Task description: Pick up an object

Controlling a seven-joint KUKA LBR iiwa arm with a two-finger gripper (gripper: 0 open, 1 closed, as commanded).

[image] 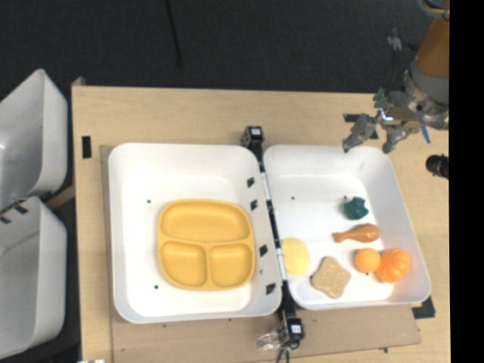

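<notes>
Orange band and grey wrist of my arm sit at the upper right, with the two-finger hand (pixel 370 135) hanging over the far edge of the right-hand shallow white bin (pixel 318 176), fingers spread wide and holding nothing. Well apart from it, along that bin's near side, I see a dark green broccoli piece (pixel 354 207), a brown drumstick (pixel 358 234), a small orange ball (pixel 367 260) touching an orange pumpkin (pixel 392 265), a tan bread slice (pixel 331 276) and a pale yellow rounded piece (pixel 295 255). A yellow three-compartment plastic tray (pixel 206 243) lies in the left-hand white bin (pixel 128 225) on the bench (pixel 174 112).
</notes>
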